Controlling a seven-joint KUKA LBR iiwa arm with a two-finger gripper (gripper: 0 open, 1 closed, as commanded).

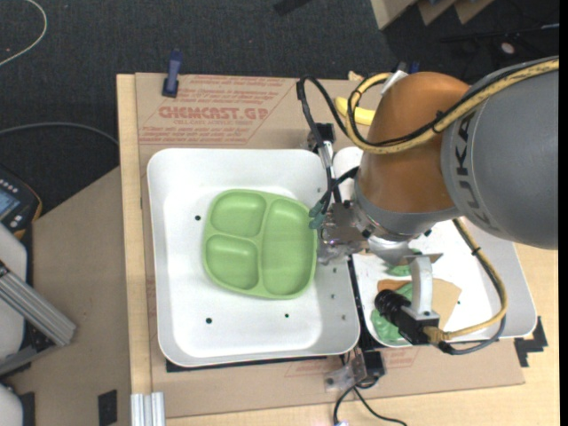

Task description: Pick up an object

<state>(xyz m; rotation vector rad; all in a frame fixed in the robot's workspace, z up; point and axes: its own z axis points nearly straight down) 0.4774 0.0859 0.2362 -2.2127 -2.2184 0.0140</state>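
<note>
A light green plate [257, 242] with three compartments lies flat in the left white bin [177, 318]. The arm's orange band and grey wrist hang over the right bin [515, 291]. My gripper [330, 231] sits low at the seam between the two bins, right against the plate's right edge. The wrist hides most of the right bin. Below it I see a tan flat piece [446, 297], a green object [384, 328] and a small orange bit [391, 284].
A white object [347, 160] peeks out at the right bin's far left corner. Black and yellow cables loop around the wrist. A brown cardboard sheet [209, 105] lies under the bins, with a blue clip [171, 74] at its far edge.
</note>
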